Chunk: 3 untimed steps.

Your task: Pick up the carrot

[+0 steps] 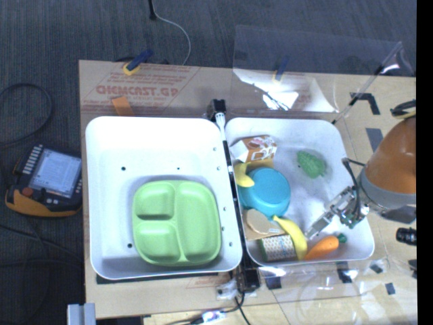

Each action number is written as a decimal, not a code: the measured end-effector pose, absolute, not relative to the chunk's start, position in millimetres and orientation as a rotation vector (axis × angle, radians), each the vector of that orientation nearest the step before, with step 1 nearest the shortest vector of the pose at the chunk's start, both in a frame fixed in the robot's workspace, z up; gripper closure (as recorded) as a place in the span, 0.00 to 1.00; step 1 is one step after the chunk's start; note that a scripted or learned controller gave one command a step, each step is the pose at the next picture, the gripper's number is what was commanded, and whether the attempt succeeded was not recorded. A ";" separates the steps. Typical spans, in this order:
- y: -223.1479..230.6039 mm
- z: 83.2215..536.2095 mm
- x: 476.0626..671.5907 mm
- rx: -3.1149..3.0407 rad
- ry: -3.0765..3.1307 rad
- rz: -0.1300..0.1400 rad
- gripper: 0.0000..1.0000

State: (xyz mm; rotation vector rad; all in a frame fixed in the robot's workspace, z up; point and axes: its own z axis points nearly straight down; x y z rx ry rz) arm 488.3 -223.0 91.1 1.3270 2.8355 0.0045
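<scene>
The carrot (323,246) is orange with a small green tip and lies flat in the front right corner of the right bin (335,134), close to the front wall. My gripper (316,227) reaches in from the right and slants down to the left. Its tip sits just above the carrot's left end, between the carrot and a yellow banana (292,233). The carrot rests on the bin floor, and I see nothing held in the gripper. The arm's orange band (399,156) looms over the bin's right rim.
A blue bowl (270,190), a small printed carton (258,148), a green leafy toy (311,163), a tan piece (256,221) and a speckled cylinder (277,248) crowd the right bin. The left bin (108,141) holds a green divided plate (177,222).
</scene>
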 end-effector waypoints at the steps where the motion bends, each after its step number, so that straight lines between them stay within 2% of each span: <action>1: -210.0 93.8 500.6 0.282 3.090 0.023 0.00; 2: -203.0 95.4 503.2 -0.075 3.094 0.014 0.00; 3: -217.5 92.2 494.9 -0.180 3.114 -0.001 0.00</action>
